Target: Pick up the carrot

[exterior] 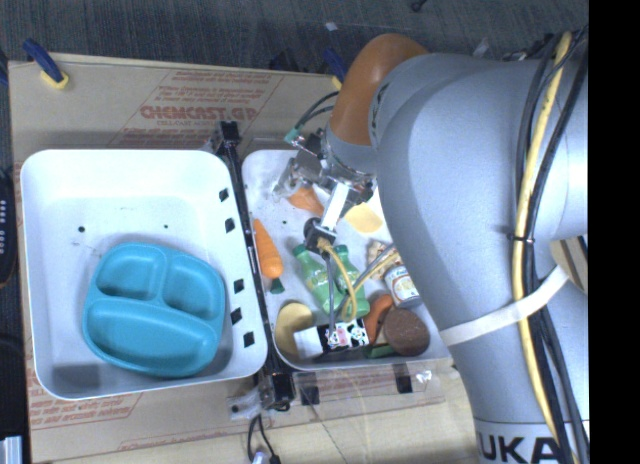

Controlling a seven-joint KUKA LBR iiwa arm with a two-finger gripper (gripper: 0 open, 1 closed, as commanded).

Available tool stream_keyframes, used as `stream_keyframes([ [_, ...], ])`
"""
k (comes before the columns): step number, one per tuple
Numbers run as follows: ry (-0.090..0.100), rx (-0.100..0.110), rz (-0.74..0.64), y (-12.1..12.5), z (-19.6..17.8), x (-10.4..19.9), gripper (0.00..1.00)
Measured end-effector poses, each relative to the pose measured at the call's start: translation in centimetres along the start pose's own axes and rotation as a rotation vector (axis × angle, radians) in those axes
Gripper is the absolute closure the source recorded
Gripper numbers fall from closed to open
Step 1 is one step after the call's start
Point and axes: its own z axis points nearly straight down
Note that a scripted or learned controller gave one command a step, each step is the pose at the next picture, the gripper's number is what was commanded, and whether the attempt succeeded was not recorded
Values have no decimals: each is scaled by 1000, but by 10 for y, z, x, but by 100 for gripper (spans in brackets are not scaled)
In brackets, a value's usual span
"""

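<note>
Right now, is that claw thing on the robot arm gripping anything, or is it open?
Gripper: it hangs over the right white bin, above and right of the orange carrot, which lies loose by the bin's left wall; open or closed cannot be told.

carrot (267, 249): orange, with a green tip at its lower end
tray (155, 308): turquoise blue, plain
left bin (40, 252): white, with small black marks along its right wall
right bin (262, 170): white
bottle (318, 274): bright green
round item (405, 331): dark brown
small carton (345, 336): black and white cow patches
arm (470, 172): grey, with an orange band
surface (190, 102): tan cardboard printed with red lettering
clamps (45, 62): blue
</note>
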Motion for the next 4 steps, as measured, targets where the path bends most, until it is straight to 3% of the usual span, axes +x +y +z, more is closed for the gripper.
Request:
stream_keyframes([
  [1, 0, 4, -10, 0, -10, 1, 100],
  [2, -1, 5, -12, -1, -10, 2, 0],
  [3, 4, -10, 403, 11, 10, 2, 0],
  [4, 7, -10, 335, -78, -93, -16, 0],
])
